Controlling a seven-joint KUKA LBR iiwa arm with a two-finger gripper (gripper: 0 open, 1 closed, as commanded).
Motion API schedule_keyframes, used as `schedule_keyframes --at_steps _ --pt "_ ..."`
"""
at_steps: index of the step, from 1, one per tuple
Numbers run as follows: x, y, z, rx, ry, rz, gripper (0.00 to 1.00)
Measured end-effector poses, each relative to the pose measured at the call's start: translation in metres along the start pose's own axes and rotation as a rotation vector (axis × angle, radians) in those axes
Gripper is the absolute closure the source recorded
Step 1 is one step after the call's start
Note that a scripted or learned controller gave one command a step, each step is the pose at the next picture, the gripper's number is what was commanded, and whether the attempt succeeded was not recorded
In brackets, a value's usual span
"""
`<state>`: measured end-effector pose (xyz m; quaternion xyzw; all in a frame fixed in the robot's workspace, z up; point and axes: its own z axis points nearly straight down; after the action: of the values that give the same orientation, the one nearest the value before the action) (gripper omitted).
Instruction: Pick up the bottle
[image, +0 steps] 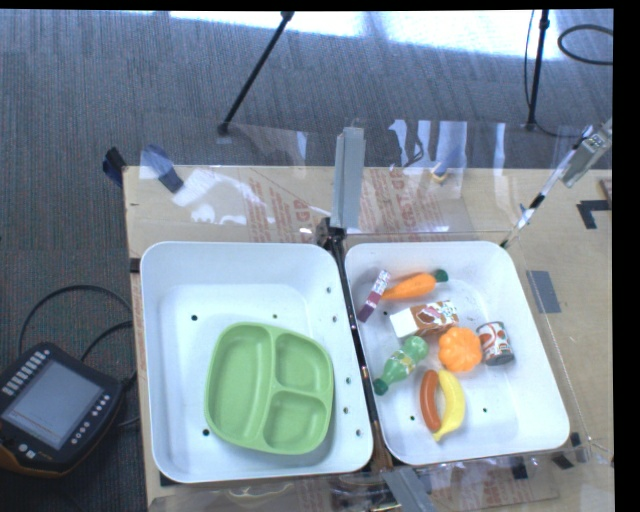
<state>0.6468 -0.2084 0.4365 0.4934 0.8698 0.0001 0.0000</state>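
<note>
The likeliest failure, as I judge it, is a grab that catches a neighbour instead, because the green bottle (400, 364) lies tilted on its side in the right bin (530, 400), touching the orange (460, 349) on that fruit's left and just above-left of the banana (450, 403). The bottle looks small, smooth and rounded, with a darker cap end pointing away from the orange, so it could roll or slip. I cannot tell how the fingers stand.

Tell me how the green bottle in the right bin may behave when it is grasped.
The green bottle lies on its side, so it may roll if nudged. It looks like a small plastic toy, probably light and stiff. It lies close to the orange ball and the hot dog, so these may shift.
</note>
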Motion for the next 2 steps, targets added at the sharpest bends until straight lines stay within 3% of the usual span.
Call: schedule_keyframes --at_steps 2 --pt "0.0025 0.0067 -0.0188 -0.002 -0.001 -0.016 1.00"
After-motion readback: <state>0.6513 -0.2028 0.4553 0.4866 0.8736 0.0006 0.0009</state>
